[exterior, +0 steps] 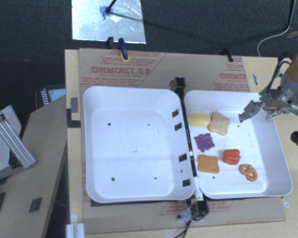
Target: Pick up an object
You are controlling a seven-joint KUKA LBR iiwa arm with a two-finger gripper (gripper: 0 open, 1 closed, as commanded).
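The right bin (271, 148) holds several toy foods: a yellow lemon-like piece (199, 119), a tan bread slice (219, 123), a purple grape bunch (204, 142), an orange-brown toast piece (208, 163), a red pepper (231, 156) and a pretzel (248, 172). My gripper (246, 114) hangs over the upper right part of this bin, right of the bread slice and apart from it. Nothing shows between its dark fingers. The grey wrist reaches in from the right edge.
The left bin (134, 143) lies beside the right one, with a black clip strip (185, 133) along the shared wall. Both rest on a cardboard sheet (154, 66). A shiny metal plate (108, 14) lies behind, and an aluminium frame (7, 138) stands at the left.
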